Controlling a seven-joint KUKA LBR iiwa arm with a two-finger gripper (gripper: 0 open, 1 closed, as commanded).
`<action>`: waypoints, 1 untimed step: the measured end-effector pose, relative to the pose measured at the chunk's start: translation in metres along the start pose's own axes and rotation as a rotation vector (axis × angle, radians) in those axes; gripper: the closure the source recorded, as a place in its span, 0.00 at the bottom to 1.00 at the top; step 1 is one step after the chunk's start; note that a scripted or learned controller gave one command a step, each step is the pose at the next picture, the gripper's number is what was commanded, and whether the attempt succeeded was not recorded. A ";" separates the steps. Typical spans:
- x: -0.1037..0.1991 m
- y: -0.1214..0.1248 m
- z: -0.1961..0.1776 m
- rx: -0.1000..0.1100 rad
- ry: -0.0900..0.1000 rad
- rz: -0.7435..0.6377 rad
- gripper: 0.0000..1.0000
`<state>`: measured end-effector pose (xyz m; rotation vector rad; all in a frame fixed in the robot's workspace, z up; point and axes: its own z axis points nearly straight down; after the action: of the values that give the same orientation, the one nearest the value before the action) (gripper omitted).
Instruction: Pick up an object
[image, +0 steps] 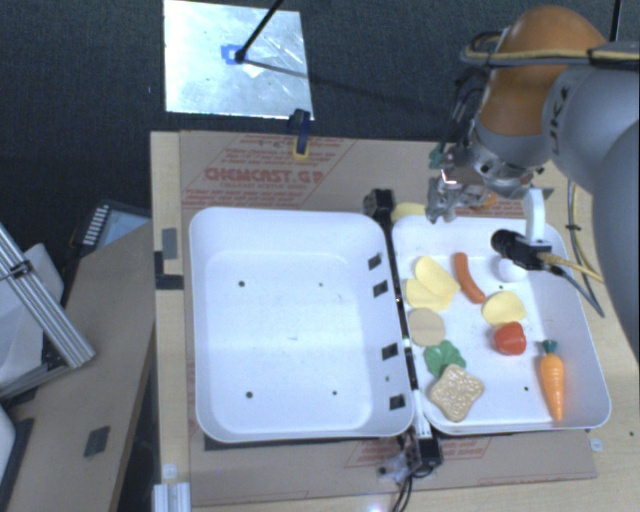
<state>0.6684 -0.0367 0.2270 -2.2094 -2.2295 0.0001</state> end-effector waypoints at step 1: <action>0.060 -0.008 -0.138 -0.020 0.000 -0.002 1.00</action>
<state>0.6600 0.0232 0.3647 -2.2169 -2.2415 -0.0225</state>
